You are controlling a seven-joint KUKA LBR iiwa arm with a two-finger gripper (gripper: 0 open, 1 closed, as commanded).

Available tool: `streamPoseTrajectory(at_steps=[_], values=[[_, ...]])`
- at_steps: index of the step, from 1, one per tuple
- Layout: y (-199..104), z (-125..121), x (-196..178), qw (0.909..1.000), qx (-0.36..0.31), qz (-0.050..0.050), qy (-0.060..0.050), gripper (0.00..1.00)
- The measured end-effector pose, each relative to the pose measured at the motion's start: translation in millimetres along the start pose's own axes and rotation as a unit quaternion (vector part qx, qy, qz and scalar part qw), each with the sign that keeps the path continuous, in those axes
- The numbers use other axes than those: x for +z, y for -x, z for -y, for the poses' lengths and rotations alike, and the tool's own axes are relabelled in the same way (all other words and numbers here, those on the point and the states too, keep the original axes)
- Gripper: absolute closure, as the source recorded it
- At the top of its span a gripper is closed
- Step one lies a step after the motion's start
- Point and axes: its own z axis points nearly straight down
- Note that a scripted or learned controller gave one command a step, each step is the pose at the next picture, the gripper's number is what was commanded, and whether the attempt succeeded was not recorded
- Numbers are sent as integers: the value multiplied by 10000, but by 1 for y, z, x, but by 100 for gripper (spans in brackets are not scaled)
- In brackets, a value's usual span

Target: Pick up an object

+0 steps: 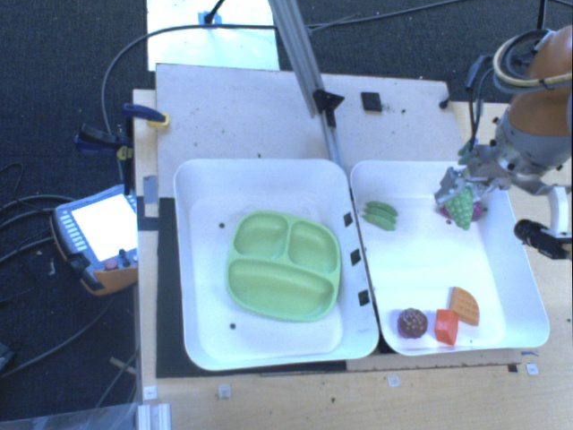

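Jaws (pixel 455 193) hung over right bin (pixel 421 258), at its 1 o'clock corner. Grapes (pixel 462 208) lay directly beneath, touching or nearly so, long axis toward 5 o'clock. Whether the jaws were gripping: couldn't tell.

Robotics lab: cabled bench (pixel 269 115), 2 bins (pixel 192 240)

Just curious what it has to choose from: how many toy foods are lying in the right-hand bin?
5: green pea pod near the bin's upper left; grapes at the gripper near the top; brown ball, red piece and orange wedge along the bottom. More might hide beneath the arm.
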Motion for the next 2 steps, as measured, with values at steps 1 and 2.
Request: streamPoseTrajectory(at_steps=[1, 2], values=[[-52, 14, 8, 10000, -2, -4, -8, 100], [-111, 32, 7, 10000, -5, -6, -12, 100]])
